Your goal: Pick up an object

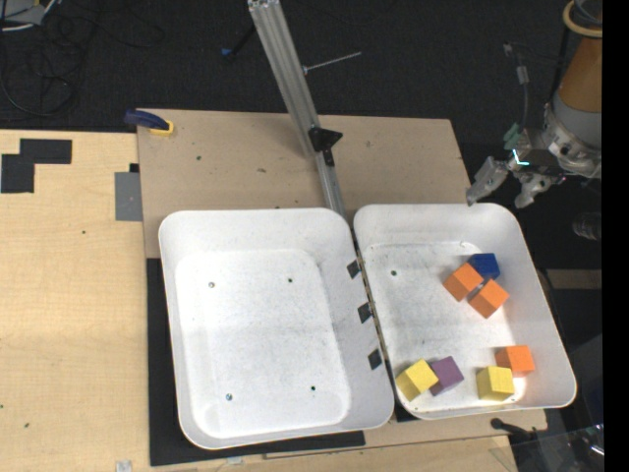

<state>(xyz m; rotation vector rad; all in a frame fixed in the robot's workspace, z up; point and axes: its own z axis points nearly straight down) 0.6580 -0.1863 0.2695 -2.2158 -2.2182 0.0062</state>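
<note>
Blocks [476, 288] below pincer [506, 182], well apart

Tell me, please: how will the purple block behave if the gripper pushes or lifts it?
The purple block looks like a stiff little cube with flat faces, so it should slide, not roll. It touches a yellow block, so a push would probably move both. It seems light; the open gripper could likely lift it.

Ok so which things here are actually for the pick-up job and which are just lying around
For the job:
- hand, open, above the right bin's far edge
- right bin
- blue block
- two orange blocks
- orange block
- yellow blocks
- purple block

Lying about:
- left bin
- metal rail
- blue-and-yellow clamp
</note>
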